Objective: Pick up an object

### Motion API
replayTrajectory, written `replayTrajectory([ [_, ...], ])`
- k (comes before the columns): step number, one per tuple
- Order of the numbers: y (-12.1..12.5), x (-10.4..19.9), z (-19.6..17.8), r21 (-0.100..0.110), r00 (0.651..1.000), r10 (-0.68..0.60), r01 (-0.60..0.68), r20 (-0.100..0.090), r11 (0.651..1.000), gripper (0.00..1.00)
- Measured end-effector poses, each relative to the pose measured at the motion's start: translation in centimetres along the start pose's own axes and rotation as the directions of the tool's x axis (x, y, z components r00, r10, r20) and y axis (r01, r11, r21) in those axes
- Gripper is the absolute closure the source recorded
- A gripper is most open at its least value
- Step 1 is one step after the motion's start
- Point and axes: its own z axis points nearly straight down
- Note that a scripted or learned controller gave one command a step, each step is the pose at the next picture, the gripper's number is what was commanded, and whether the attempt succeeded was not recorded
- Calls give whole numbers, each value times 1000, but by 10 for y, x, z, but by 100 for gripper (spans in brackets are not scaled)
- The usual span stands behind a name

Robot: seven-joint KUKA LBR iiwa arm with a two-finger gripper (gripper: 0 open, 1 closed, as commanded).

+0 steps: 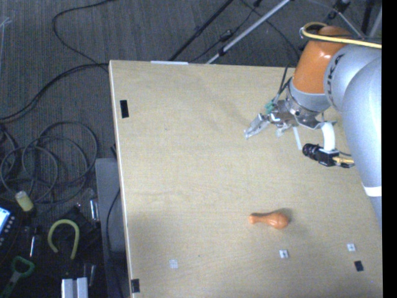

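An orange pear-shaped object (270, 219) is lying on its side on the pale tabletop (186, 166), in the lower right part of the camera view, with its bulbous end pointing right and its narrow neck pointing left. Nothing is touching it, and the surface around it is bare apart from a few small markers (283, 253) lying nearer the bottom edge.

The gripper (263, 124) is hanging well apart from the object, up toward the far side of the tabletop, at the end of the grey arm with its orange band (316, 67). Its fingers (253, 131) are pointing left and downward and appear to be spread, with nothing between them; the picture is too soft here to judge how widely they are parted.

The step in hand looks like the approach, which is not yet begun in any useful sense. To do it well, the gripper is needing to travel toward the near side until it is sitting directly over the object, then turn so that the fingers are closing across the short width and not along the length. The thicker end is probably offering the steadier hold, since the neck is thin and may slip out. The rounded shape is likely to roll if one finger is touching first, so a centred, straight descent is mattering most, stopping just short of pressing into the tabletop.
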Motion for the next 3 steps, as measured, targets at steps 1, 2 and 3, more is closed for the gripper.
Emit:
replayTrajectory([
  [1, -6, -52, -100, 2, 931, 364, -364, 2, 931, 0],
  [2, -6, -50, 10, 3, 987, 160, -160, -1, 987, 0],
  [3, -5, -51, 4, -2, 966, -258, 258, -1, 966, 0],
])
